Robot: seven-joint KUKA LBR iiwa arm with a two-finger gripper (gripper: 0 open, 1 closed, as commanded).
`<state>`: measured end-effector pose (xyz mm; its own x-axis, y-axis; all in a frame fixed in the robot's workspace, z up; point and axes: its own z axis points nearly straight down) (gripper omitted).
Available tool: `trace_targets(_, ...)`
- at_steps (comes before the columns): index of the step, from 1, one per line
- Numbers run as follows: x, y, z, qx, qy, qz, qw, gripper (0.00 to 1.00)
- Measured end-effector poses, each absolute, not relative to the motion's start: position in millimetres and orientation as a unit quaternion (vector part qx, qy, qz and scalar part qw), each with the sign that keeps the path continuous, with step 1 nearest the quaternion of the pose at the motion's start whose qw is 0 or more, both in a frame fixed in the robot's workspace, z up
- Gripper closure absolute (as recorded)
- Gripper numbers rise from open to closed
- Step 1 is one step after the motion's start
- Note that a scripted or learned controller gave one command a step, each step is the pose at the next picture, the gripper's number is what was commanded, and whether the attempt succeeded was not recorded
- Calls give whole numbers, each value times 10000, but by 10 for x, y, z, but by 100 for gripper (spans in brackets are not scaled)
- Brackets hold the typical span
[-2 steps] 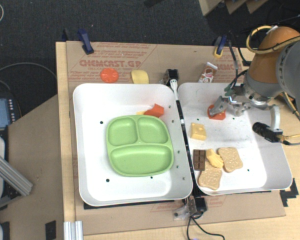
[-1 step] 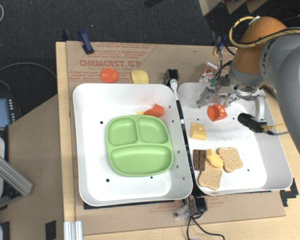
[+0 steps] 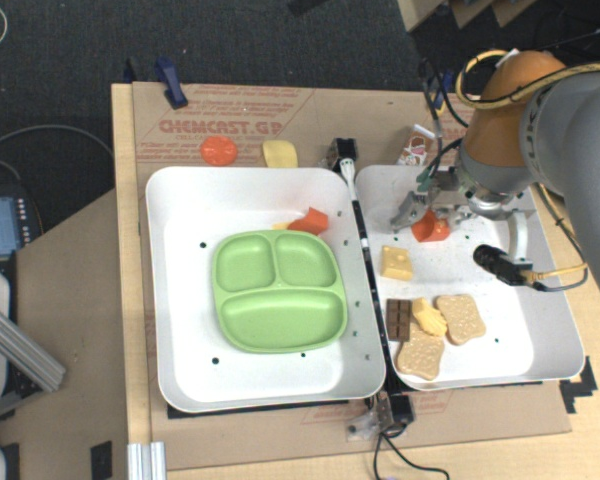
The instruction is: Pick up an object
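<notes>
Grey and orange, the arm [image 3: 540, 118] comes in from the right and bends down over the far end of the right bin [image 3: 550, 353]. That bin sits on the desk [image 3: 140, 268] beside the left bin [image 3: 180, 298], which carries a green divided plate [image 3: 278, 290] and an orange piece [image 3: 310, 221] at the plate's far edge.

The pincer [image 3: 427, 200] hangs low at the right bin's far-left part. Directly under and just toward the near side of it lies a small red block [image 3: 432, 229], apparently touching or almost touching the fingertips; whether it sits between them I cannot tell, nor whether the pincer is wide or narrow. The block looks squat, with no clear long axis.

Further toward the near edge lie a yellow cheese wedge [image 3: 397, 262], two crackers [image 3: 461, 318], and a brown chocolate bar [image 3: 398, 319].
</notes>
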<state>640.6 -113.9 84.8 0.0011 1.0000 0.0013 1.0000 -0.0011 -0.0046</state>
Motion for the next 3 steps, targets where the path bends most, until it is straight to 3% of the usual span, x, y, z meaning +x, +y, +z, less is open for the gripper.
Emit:
trace_targets(1,6424,-1145,957,-7078,-7064,-2,0,100)
trace_targets(2,6421,-1146,950,-7079,-7063,1,3,0)
trace_targets(3,6513,-924,842,-7063,-7079,-6,-7,0)
